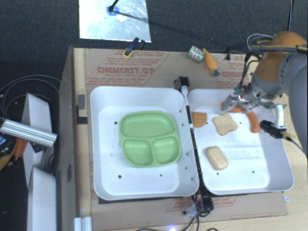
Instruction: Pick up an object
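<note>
The right bin [269,177] holds a pale toast-shaped piece [225,124], a tan oval roll [216,157] and a flat orange-brown square [198,119] against its left wall. An orange carrot-like piece [253,121] lies near the far right. My gripper [239,100] hangs low over the far part of this bin, just above and behind the toast piece. A second small orange piece [230,108] shows right under the gripper, partly hidden by it. I cannot see anything held.
The left bin [106,177] holds a green divided plate [149,138]. Behind the bins, on the cardboard, lie a small green can [196,53], a toy carrot [211,62] and a blue-and-yellow clip [132,47]. The arm enters from the right.
</note>
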{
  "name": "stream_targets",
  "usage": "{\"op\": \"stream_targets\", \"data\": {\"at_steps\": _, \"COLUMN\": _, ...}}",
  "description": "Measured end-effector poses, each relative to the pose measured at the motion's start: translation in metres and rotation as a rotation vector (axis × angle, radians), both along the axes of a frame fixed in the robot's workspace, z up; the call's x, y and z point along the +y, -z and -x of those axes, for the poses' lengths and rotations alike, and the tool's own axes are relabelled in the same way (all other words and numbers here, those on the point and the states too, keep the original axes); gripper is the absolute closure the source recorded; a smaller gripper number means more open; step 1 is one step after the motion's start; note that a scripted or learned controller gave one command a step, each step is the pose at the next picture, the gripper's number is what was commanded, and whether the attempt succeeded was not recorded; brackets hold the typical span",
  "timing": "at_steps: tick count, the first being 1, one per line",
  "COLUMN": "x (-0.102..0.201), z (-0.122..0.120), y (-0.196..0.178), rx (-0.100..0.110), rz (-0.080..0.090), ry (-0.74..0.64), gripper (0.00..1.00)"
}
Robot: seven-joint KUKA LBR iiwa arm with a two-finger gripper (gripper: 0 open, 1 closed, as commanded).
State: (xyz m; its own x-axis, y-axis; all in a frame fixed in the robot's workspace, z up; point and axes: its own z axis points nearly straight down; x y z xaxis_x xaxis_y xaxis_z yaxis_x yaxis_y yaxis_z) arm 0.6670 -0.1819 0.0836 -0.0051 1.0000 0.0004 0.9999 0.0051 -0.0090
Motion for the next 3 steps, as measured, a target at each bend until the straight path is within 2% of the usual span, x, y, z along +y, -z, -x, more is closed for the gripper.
{"op": "stream_targets", "data": {"at_steps": 3, "x": 0.0075, "z": 0.0003, "y": 0.0001, "rx": -0.001, "rz": 0.003, "ry": 0.002, "gripper": 0.00}}
